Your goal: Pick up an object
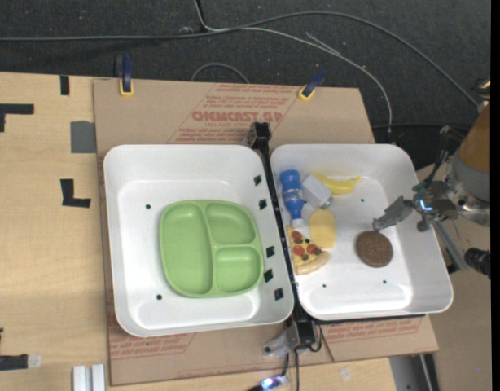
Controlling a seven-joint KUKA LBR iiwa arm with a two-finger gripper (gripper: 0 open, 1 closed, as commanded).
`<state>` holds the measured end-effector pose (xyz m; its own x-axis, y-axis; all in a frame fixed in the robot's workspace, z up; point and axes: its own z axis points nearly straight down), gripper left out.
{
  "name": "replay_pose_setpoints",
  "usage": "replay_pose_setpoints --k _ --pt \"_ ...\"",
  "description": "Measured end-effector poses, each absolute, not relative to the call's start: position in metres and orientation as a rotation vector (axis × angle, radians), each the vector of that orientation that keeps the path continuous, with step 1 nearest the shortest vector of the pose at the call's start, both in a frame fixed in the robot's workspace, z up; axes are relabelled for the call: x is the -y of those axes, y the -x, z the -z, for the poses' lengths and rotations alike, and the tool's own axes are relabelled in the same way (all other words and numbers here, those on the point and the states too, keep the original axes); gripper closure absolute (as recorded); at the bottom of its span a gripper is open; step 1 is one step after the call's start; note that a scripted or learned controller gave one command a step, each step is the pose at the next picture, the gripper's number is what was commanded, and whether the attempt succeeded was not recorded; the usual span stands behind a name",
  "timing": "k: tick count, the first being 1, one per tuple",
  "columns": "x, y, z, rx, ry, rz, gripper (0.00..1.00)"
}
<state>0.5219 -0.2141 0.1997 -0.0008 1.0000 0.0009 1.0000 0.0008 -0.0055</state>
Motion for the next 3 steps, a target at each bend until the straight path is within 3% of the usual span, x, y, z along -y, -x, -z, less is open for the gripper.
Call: replay_pose_setpoints --k 2,3 --pt "0.207 -0.521 -0.098 2.221 2.218 -0.004 0.0" --pt "0.207 -0.522 -0.111 2.223 2.219 -0.002 1.0"
